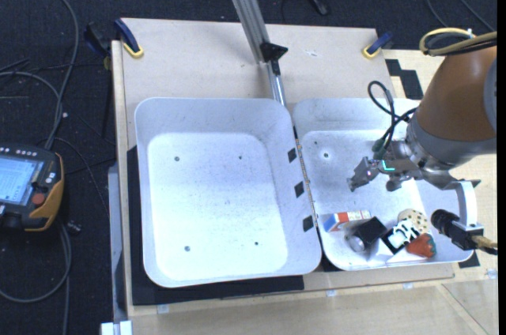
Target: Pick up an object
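Your gripper (371, 174) hangs over the right bin (332, 128), and you cannot tell if it is open or closed. The toys (387, 232) lie just below it, crowded together. It could bump two and grab none.

At frame left you see a teach pendant (28, 187); yellow clamps (130, 49) grip the bench's (205, 57) upper corners.

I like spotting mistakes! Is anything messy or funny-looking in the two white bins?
Nothing looks broken or spilled. The small things, like the red and white box and the black block, are all bunched in the right bin's near corner, below the hand.
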You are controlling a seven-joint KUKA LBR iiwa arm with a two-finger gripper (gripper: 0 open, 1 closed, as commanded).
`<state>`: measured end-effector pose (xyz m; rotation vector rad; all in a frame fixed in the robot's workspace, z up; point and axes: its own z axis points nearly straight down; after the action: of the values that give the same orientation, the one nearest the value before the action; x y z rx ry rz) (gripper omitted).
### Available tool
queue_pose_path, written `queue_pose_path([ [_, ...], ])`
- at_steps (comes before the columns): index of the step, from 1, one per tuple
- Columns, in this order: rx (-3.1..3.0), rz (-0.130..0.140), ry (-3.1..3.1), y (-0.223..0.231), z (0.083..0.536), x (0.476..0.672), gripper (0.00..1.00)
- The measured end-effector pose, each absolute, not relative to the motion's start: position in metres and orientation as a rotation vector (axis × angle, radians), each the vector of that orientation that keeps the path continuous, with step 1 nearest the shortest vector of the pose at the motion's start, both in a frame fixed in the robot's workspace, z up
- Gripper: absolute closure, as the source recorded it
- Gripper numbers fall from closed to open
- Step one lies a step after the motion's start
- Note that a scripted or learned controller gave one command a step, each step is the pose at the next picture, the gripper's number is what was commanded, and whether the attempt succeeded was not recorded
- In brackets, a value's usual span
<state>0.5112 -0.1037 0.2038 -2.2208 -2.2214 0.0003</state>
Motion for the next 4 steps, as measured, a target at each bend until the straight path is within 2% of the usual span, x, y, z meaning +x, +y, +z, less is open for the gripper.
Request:
queue_pose_path([
  [1, -2.221, 0.000, -2.221, -0.104, 0.204, 0.511, 0.00],
  [2, -2.219, 0.004, -2.219, -0.105, 0.161, 0.508, 0.00],
  [3, -2.219, 0.005, -2.218, -0.108, 0.100, 0.502, 0.00],
  [4, -2.224, -0.003, -2.223, -0.108, 0.090, 0.503, 0.00],
])
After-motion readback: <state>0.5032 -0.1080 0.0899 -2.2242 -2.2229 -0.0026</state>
